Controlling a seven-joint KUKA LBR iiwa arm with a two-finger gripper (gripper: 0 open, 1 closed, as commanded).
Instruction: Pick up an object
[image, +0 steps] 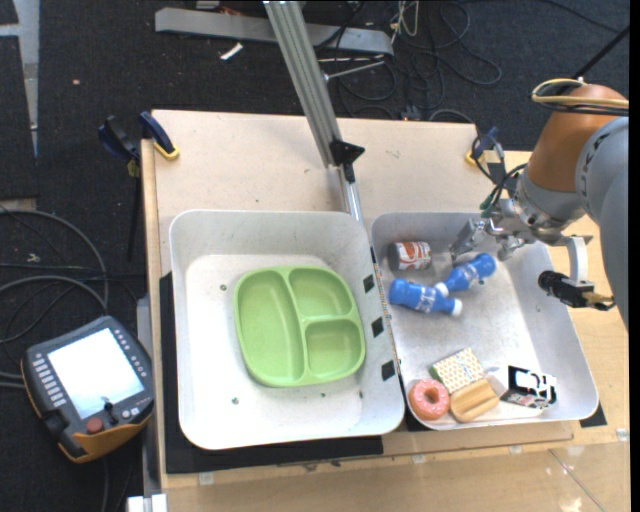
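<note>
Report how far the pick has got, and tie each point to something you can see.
Done: the arm has reached into the right bin, with the gripper low beside the small blue bottle.
In hand: nothing that shows; whether it grips anything is unclear.
Left: grasp and lift. The larger blue bottle, can, donut and green plate all lie untouched.

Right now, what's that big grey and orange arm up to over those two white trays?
It is trying to pick something out of the right bin. Its claw is low at the far end of that bin, right by a small blue bottle, with a larger blue bottle and a can close by. Nothing looks lifted yet. A pink donut and some bread lie at the near end. The left bin holds a green divided plate.
</note>
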